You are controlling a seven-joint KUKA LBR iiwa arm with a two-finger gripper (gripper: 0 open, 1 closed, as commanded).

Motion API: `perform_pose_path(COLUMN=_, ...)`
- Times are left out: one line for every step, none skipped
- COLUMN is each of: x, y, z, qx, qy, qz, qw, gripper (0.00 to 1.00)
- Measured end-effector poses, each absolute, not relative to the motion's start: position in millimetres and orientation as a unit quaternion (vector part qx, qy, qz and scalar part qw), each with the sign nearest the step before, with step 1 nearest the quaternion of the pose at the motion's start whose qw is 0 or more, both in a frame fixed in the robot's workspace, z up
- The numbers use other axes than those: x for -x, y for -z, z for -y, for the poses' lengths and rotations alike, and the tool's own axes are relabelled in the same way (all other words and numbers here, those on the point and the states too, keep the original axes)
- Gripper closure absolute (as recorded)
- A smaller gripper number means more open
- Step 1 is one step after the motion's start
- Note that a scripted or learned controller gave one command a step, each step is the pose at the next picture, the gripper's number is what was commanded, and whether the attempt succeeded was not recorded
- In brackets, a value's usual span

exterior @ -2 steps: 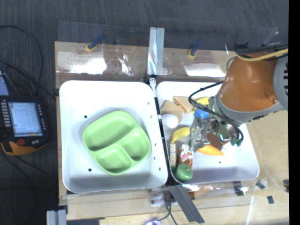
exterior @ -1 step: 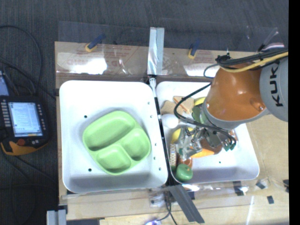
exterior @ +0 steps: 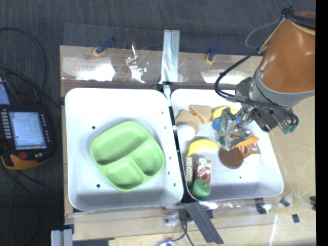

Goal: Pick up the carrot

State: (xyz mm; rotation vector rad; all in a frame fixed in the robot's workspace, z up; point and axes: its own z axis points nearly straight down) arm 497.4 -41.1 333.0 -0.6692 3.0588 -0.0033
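Observation:
The carrot [exterior: 199, 113] is a thin orange stick lying slantwise across a tan bread slice [exterior: 190, 119] at the back left of the right bin [exterior: 271, 181]. My gripper [exterior: 232, 132] hangs low over the middle of that bin, to the right of the carrot and a little nearer the front. It is apart from the carrot, just above a brown disc [exterior: 231, 158] and the right end of a banana [exterior: 202, 146]. Nothing can be made out in its grasp.
The right bin also holds a white egg [exterior: 185, 133], a yellow piece [exterior: 221, 111], a blue piece [exterior: 216, 123], an orange-and-white carton [exterior: 251, 149], a printed packet [exterior: 203, 169] and a green fruit [exterior: 201, 189]. A green divided plate [exterior: 128, 154] lies in the left bin [exterior: 82, 106].

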Motion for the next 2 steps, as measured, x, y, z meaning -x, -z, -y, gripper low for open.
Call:
perform_pose_path(x=-518.3, y=-269, z=77, qx=0.407, qy=-0.0013, qz=-0.914, qw=-0.001, gripper=1.0)
perform_pose_path(x=-550.6, y=-188, z=151, qx=0.423, qy=-0.0037, qz=-0.906, qw=-0.003, gripper=1.0)
